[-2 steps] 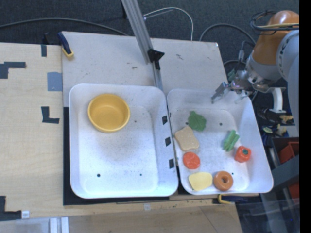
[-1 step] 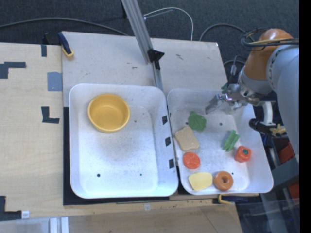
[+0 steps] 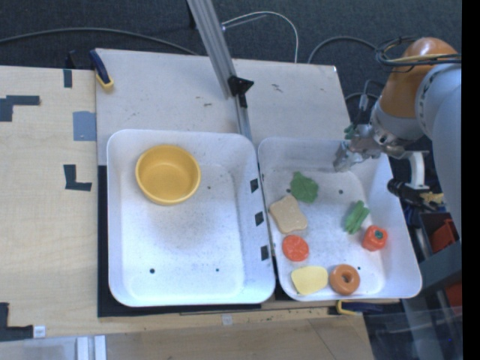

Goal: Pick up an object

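1. The gripper sits low over the far part of the right bin, near its far rim. It is too small and blurred to tell whether it is parted or closed, and nothing is visibly held.
2. Step in hand looks like the approach to a pick. The closest candidate is the leafy green piece, just near and left of the gripper.
3. To do it well, I judge: centre over the green piece, come straight down, close across its narrow side, then lift clear of the bin wall.
4. Other things in the right bin:
   - second green piece, to the right
   - tan bread slice, just beside the leafy piece on its near side
   - red tomato slice
   - yellow piece
   - brown donut
   - small red fruit, near the right wall
5. In the way: the bread slice lies close to the leafy piece and could get nudged. The far rim is close.
6. The left bin holds a yellow bowl, well apart from the gripper. A metal pole stands beyond the bins.
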Robot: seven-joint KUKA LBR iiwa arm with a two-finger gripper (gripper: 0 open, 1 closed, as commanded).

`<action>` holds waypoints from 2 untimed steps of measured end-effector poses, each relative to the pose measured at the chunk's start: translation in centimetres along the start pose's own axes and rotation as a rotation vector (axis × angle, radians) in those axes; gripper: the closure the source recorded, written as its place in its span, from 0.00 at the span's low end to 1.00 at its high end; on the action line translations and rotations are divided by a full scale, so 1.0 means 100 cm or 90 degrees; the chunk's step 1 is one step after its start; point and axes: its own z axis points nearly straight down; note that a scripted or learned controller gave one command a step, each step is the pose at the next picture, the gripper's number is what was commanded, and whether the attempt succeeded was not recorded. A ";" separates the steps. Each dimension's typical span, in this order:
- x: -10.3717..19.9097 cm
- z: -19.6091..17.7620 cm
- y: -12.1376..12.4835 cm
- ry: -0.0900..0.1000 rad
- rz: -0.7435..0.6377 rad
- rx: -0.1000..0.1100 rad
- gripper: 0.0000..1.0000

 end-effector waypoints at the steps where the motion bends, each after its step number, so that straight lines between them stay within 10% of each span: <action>1: 0.000 -0.044 -0.003 0.001 0.002 -0.003 1.00; 2: 0.011 -0.095 -0.004 0.001 0.000 -0.004 1.00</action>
